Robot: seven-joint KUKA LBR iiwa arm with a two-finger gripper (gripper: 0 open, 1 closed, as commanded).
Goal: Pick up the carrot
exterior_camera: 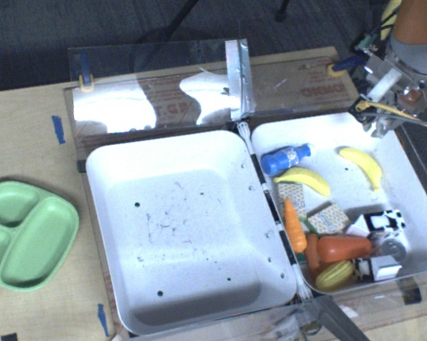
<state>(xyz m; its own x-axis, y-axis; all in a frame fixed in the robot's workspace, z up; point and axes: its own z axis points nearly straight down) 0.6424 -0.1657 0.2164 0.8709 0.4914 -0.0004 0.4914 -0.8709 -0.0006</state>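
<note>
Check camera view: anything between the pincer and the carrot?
Yes. In the camera view, two bananas lie in the right bin between the pincer and the carrot.

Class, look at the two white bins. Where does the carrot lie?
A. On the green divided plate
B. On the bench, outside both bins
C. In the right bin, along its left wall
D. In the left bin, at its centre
C: the carrot lies lengthwise in the right bin, against its left wall, just below a banana.
</note>
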